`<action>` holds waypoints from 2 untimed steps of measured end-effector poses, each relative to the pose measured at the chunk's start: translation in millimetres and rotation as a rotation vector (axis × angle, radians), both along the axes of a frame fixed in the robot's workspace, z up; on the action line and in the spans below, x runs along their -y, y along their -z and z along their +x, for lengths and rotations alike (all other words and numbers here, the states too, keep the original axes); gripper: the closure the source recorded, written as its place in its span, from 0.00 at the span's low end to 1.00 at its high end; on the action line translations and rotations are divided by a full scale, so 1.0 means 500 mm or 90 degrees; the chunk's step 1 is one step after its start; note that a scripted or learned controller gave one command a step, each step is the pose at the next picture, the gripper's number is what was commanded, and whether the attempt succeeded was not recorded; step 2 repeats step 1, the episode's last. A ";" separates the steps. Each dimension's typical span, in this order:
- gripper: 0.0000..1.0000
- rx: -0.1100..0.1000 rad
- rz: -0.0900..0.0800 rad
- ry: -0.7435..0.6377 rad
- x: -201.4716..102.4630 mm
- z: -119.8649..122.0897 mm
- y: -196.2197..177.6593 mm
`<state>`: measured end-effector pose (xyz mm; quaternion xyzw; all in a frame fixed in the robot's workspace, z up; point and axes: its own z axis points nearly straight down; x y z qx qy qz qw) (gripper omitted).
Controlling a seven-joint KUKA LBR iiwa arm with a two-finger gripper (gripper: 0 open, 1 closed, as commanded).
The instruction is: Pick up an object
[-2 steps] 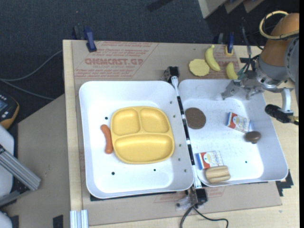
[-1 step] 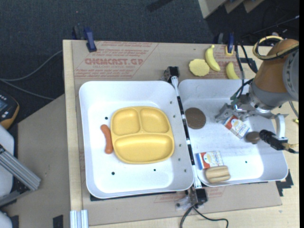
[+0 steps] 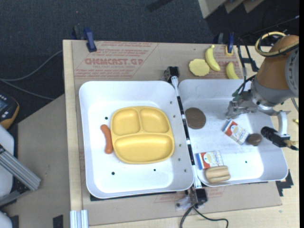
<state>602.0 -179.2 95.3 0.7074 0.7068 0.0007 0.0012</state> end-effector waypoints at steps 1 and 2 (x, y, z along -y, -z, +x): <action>0.00 -0.001 0.000 0.000 0.000 -0.001 0.001; 0.00 -0.001 0.000 0.000 0.000 -0.001 0.001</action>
